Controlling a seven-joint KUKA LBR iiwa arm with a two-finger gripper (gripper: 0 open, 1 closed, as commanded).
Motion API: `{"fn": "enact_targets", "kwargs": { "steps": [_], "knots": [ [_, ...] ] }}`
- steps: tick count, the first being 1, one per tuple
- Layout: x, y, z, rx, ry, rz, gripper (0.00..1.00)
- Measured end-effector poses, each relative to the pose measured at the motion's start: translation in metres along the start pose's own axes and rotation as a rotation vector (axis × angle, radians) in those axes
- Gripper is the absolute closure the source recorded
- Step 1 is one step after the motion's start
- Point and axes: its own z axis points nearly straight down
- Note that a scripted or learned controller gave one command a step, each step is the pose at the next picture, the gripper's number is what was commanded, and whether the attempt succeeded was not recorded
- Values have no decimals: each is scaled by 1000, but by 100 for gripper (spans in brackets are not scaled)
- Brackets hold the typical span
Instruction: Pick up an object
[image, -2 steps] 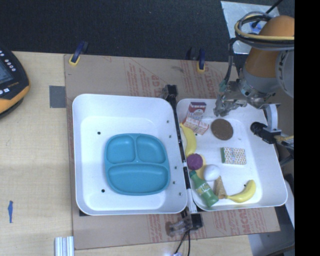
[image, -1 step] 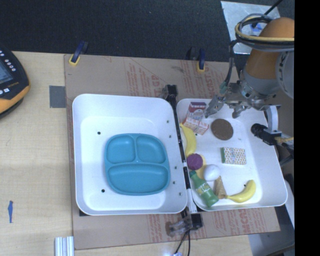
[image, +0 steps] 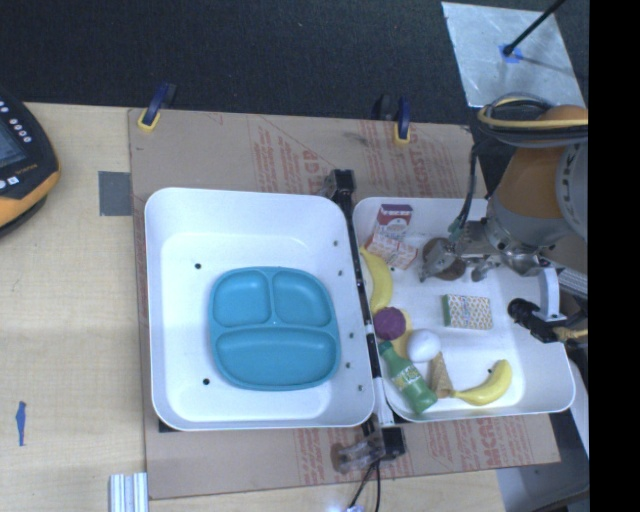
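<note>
**A:** The fingers (image: 437, 262), how did they stand?

**B:** Parted, as far as I could judge, with bare white floor showing between them and nothing held. The gripper (image: 458, 262) hung low over the far part of the right bin (image: 545, 400), the arm (image: 535, 180) reaching in from the view's right.

**A:** And which object lay nearest?

**B:** Two were close. The red and white packet (image: 392, 232) sat just beside the gripper, toward the left bin (image: 165, 300). The small checkered pad (image: 467, 311) lay near it on the other side, toward the view's near edge, flat, alone, with its longer side running across the view.

**A:** So the move turned on that?

**B:** I'd say so. The pad was almost straight below the gripper in the picture, with clear floor round it, so a short shift toward the near edge and a drop would have met it. Being flat, though, it might have slipped the pinch.

**A:** The rest?

**B:** Crowded along the divider: a long banana (image: 378, 280), a purple ball (image: 389, 323), a white egg (image: 424, 345), a green bottle (image: 408, 378) and a brown cone (image: 440, 375), several touching. A second banana (image: 487, 383) curved along the near wall. The blue plate (image: 273, 327) lay alone in the left bin, well apart
</note>
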Motion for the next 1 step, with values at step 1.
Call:
{"fn": "enact_targets", "kwargs": {
  "steps": [1],
  "knots": [
    [6,51,15,5,-1,-9,0]
  ]
}}
